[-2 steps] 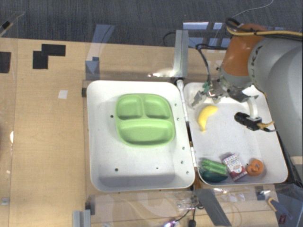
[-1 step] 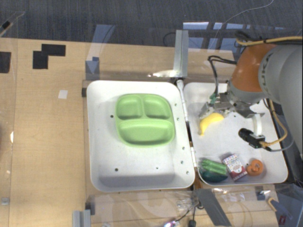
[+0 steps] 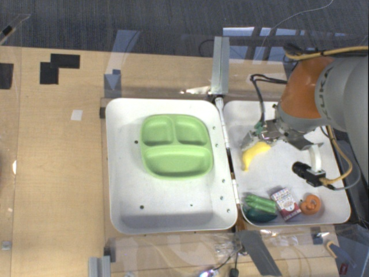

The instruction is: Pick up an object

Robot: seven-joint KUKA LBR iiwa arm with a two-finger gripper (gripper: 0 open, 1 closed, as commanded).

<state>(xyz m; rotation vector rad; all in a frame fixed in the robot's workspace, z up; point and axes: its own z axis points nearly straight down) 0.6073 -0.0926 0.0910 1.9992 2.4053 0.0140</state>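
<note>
Reaching in from the right, the grey arm [image 3: 340, 91] hangs low over the right bin [image 3: 328, 212], its tool [image 3: 262, 134] at the upper end of a yellow banana [image 3: 253, 153]. Whether the tool is spread or pinching the banana, I cannot tell from here. Near the bin's front edge lie a green item [image 3: 259, 203], a small carton [image 3: 285, 202] and an orange fruit [image 3: 311, 204]. A green divided plate [image 3: 174, 145] sits in the left bin [image 3: 124, 201].

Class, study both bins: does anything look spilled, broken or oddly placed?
Nothing stands out. The green plate lies flat in the left bin. In the right bin, the banana lies by the claw; the other items sit along the near edge.
</note>
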